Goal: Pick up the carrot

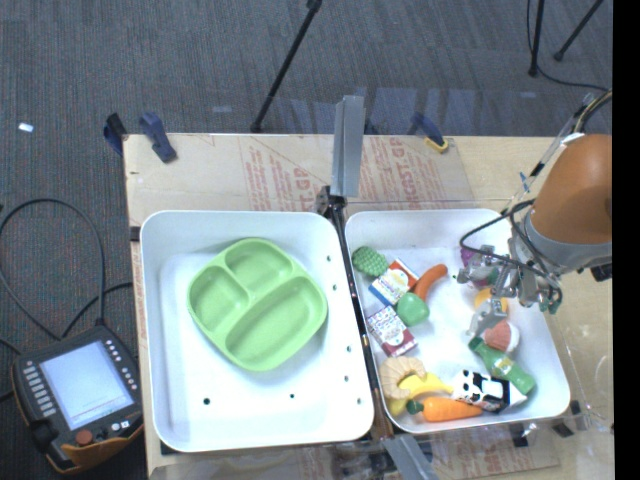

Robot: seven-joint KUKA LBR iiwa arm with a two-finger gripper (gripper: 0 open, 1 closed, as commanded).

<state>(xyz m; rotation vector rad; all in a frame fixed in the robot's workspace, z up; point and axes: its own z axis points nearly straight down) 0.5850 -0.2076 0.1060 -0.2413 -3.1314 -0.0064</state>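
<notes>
The gripper (497,303) hangs over the right bin's (452,218) right side; whether it's wide or narrow, I can't tell. It looks like the approach step. The carrot (448,409) lies by the front edge, long axis along it, so the arm must drop frontward.

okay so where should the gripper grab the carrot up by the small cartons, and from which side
Judging by its pose, grip the carrot across the middle of its orange body, coming straight down from above. It lies slanted, its lower end at the green piece, so set the jaws across its narrow width; the open bin floor to its right leaves room.
</notes>
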